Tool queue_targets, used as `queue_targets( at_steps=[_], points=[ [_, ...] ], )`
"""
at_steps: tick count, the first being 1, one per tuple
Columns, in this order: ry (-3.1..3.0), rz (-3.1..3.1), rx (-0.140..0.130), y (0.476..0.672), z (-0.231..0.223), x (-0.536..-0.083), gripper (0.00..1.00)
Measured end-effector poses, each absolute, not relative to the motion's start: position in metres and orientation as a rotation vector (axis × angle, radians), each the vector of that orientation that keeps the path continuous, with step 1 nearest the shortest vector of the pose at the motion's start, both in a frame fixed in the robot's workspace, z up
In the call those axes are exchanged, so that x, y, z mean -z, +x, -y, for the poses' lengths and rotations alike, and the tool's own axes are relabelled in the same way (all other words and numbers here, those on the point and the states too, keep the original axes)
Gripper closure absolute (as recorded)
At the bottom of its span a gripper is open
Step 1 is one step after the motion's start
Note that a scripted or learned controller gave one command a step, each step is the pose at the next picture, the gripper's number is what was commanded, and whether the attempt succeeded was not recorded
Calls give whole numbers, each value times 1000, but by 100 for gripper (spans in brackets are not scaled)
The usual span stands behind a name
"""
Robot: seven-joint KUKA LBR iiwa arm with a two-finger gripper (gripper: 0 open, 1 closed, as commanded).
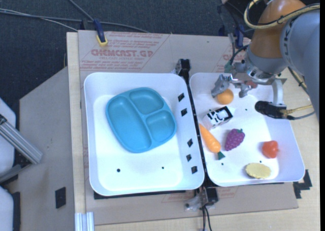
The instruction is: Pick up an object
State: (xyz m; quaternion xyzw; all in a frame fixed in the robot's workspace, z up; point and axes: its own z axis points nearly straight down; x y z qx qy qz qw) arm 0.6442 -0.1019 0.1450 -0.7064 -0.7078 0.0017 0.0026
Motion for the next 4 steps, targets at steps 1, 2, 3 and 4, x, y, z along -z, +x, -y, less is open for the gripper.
queue_targets(
  at_steps=[1,2,3,4],
  points=[
    [-2217,2221,-4,650,101,-101,0],
    [-2217,2221,-4,650,101,-84,0],
    [-2218,2223,1,651,100,-97,100],
    [-2222,2226,6,651,93,-159,100]
  ],
)
